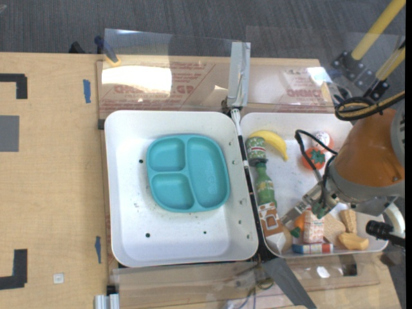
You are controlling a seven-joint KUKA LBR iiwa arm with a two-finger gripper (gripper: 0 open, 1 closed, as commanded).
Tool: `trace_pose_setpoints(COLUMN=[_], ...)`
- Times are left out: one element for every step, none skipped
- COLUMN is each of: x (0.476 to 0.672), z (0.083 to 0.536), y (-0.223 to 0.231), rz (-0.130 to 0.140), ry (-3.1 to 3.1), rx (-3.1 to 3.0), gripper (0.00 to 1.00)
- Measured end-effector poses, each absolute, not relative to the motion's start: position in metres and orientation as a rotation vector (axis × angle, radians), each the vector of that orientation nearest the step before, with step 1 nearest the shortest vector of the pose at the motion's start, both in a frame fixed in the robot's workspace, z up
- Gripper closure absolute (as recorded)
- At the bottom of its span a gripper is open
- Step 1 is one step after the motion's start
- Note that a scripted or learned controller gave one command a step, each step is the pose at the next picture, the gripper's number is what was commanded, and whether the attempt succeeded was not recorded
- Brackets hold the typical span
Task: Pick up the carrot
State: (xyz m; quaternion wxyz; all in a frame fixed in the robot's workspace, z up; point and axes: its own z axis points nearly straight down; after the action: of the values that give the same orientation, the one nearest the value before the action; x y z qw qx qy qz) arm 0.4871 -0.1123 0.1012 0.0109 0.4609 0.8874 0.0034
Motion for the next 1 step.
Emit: trace_pose_setpoints(x=[0.4839], z=[0.0901], y=[-0.1050], rz=[0.007], ry=[2.705], rx=[1.570], gripper=[0.00])
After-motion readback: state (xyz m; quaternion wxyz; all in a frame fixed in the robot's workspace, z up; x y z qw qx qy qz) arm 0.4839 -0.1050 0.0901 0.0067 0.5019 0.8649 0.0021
